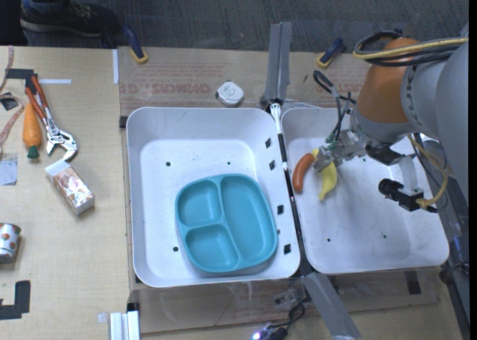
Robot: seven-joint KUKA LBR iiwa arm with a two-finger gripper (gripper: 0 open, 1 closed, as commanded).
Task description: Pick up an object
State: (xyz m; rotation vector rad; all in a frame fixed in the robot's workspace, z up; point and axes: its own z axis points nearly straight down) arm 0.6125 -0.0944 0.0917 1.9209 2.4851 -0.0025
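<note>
Pincer (329, 158) low in the right-hand bin (373, 253), tip right at the top of the yellow banana (328, 180) that trails away just below it, and the orange sausage-shaped piece (300, 171) lies just to its left; whether it has clamped on anything I cannot tell from this angle. Nothing looks lifted yet, so I'd say the grab itself and the raising are yet to be done. Reaching in from the right, the grey arm (440, 100) bends down over the bin with its orange band (386, 91) above and right of the pincer
</note>
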